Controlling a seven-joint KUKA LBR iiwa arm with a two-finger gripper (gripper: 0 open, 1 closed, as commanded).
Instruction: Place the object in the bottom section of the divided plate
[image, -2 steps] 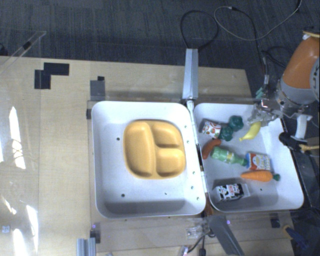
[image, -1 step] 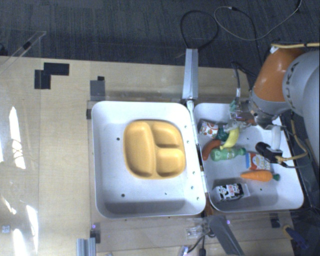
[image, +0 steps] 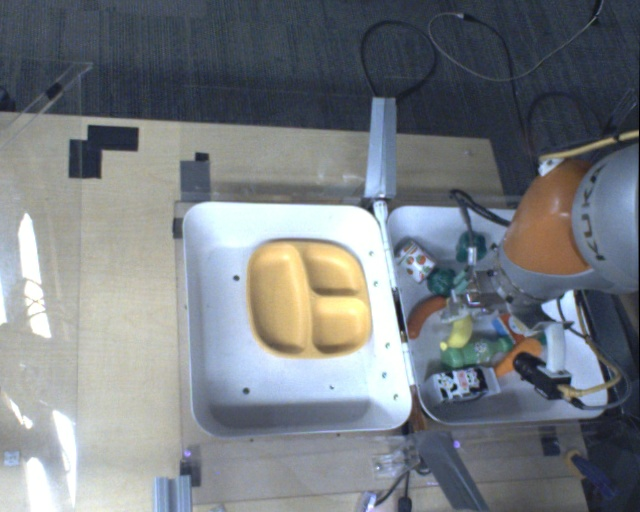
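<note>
Camera view, end effector (image: 468, 298): hanging low over the right bin's (image: 590, 408) clutter; grip state cannot be told.
Object: probably lying among the yellow banana-like toy (image: 458, 331), red piece (image: 422, 313) and others.
Divided plate (image: 308, 297): sitting in the left bin (image: 215, 330).
Risk: crowded toys are touching, so a neighbour may get snagged or the pick may slip.

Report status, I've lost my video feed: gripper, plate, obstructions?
Gripper low over right bin's clutter, grasp unconfirmed. Divided plate in left bin, sections bare. Metal divider rail between bins.
</note>
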